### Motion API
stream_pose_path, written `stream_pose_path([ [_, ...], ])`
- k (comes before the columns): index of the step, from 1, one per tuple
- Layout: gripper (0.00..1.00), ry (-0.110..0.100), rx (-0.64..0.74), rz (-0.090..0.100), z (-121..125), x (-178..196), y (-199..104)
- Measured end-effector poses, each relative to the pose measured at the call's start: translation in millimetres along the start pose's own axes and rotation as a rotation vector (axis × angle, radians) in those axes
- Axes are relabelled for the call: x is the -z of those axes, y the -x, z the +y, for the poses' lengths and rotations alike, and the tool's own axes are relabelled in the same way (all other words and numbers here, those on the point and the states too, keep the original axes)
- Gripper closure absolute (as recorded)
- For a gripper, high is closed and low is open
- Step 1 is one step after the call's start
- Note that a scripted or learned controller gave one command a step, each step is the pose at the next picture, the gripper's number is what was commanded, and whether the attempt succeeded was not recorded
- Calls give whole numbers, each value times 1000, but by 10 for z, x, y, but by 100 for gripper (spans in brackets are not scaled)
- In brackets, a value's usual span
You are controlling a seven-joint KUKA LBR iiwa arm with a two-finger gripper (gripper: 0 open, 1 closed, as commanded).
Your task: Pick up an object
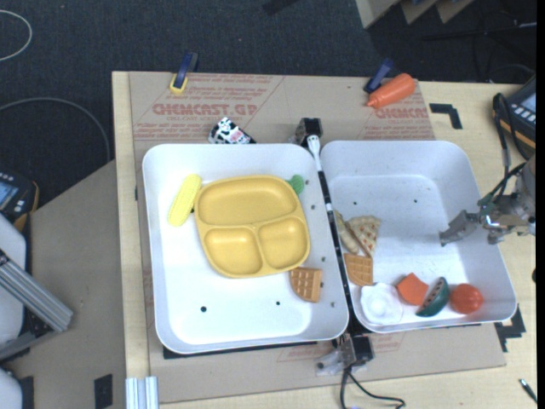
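In the left bin (pixel 170 313), a yellow divided tray (pixel 251 224) lies beside a corn cob (pixel 183 199) and waffle (pixel 306 284). In the right bin (pixel 409 164), toy food clusters; the jaws (pixel 456 228) hang above, empty, their opening unclear.

Outside bins: orange clamp (pixel 391 90) sitting on bench's back edge at rt, yellow-tipped clamp (pixel 181 74) lying at back left, black/white cow-pattern item (pixel 230 132) resting just behind left bin, black clip (pixel 308 130) gripping w/ both bins' back rims meeting
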State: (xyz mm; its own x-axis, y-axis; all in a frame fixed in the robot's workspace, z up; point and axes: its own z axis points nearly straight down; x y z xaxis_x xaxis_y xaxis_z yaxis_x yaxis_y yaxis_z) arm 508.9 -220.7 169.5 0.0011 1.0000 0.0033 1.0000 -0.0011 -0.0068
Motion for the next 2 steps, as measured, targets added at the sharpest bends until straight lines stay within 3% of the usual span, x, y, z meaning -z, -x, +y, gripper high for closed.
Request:
stream_pose_path([
  [1, 0, 0, 2, 1, 10, -599, -93],
  [2, 0, 2, 1, 0, 8, -866, -102],
])
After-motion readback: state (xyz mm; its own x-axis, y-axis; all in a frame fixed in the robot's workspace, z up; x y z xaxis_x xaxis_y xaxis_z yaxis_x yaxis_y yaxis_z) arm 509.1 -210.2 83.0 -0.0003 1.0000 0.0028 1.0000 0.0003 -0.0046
